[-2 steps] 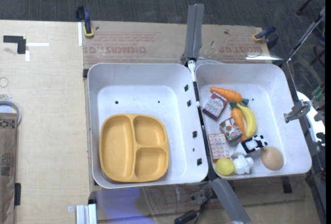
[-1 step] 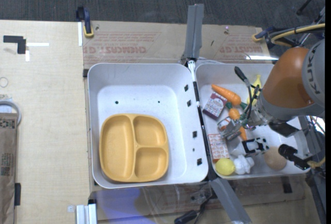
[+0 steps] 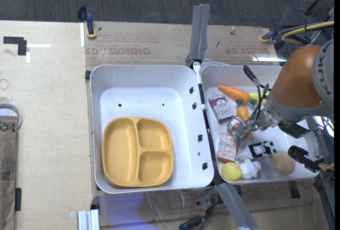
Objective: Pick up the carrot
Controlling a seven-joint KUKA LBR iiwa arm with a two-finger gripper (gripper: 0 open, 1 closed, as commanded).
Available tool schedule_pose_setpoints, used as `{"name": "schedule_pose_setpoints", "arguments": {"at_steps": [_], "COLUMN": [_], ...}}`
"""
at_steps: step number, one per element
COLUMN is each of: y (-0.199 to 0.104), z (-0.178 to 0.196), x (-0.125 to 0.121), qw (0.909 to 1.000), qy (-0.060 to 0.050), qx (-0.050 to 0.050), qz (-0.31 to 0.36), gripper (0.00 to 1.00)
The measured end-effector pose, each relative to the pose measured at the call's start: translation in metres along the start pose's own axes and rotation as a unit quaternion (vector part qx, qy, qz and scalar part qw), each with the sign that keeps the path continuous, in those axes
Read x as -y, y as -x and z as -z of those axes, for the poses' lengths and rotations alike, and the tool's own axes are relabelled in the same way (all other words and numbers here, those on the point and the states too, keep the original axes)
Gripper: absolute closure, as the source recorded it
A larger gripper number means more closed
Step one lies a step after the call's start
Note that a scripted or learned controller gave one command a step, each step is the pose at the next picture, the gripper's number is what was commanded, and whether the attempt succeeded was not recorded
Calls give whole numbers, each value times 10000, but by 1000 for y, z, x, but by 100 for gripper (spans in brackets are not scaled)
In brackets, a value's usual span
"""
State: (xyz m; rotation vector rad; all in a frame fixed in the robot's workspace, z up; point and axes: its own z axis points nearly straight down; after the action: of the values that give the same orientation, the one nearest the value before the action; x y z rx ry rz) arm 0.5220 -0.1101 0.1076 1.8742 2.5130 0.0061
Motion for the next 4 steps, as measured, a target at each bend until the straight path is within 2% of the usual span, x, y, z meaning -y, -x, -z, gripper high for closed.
{"name": "schedule_pose_setpoints", "arguments": {"at_steps": [1,2,3,4], "y": [23,8,8,60], "z": [121,-6,-6,31], "x": [-59,-70,-70,-20], "qw": [9956,10000,10000,9981], "qy": [-45,-37,-37,-39], "qx": [-4,-12,-12,-14], "qz": [-934,87,87,616], "gripper": [100,100,0,0]}}
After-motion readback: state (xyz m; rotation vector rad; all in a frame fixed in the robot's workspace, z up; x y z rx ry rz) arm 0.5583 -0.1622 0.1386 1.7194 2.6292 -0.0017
